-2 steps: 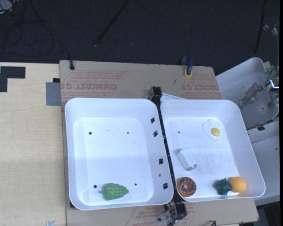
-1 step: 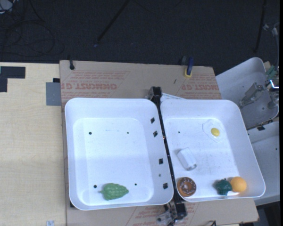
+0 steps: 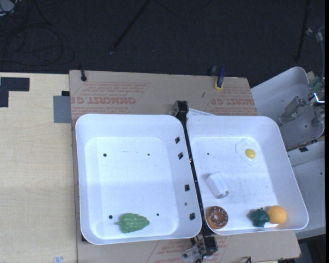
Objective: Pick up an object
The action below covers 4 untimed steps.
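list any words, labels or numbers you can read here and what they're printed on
"CHEMCREST", red print, upside down and seemingly mirrored, on the cardboard sheet above the left bin; my best reading.
A second red print, right of the first on the same cardboard, is partly cut off and unreadable.
Red print on the cardboard's bottom edge is too small to read.

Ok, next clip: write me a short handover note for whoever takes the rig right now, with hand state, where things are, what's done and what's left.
Arm: parked past the right bin's far right corner; hand state unreadable.
Left bin: green bumpy piece near the front wall.
Right bin: fried egg toward the back, white cup lying mid-bin, doughnut, teal piece and orange ball along the front.
Done: nothing lifted.
Left: pick one object.
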Available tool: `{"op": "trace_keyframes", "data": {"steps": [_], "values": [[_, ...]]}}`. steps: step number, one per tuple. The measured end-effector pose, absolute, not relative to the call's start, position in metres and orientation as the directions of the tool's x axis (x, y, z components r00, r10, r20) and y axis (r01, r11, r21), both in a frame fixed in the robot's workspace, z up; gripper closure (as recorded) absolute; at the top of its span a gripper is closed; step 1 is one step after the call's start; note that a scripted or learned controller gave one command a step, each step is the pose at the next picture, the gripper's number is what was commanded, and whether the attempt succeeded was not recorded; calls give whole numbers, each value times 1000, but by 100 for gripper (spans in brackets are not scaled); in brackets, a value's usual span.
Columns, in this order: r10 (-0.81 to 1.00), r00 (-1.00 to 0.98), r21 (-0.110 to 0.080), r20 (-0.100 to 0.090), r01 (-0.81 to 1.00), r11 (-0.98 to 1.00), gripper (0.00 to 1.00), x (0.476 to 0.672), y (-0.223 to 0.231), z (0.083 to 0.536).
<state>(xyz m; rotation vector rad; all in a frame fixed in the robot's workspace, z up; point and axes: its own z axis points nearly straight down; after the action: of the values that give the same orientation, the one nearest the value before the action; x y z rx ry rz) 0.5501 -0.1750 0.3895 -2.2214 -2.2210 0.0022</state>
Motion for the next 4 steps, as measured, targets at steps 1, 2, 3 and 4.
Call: {"op": "trace_keyframes", "data": {"steps": [1, 2, 3, 4], "values": [[1000, 0, -1, -1, 1000, 0, 0, 550, -175, 389], [1000, 0, -1, -1, 1000, 0, 0, 550, -175, 389], [1000, 0, -1, -1, 1000, 0, 0, 550, -175, 389], [1000, 0, -1, -1, 1000, 0, 0, 550, -175, 389]]}}
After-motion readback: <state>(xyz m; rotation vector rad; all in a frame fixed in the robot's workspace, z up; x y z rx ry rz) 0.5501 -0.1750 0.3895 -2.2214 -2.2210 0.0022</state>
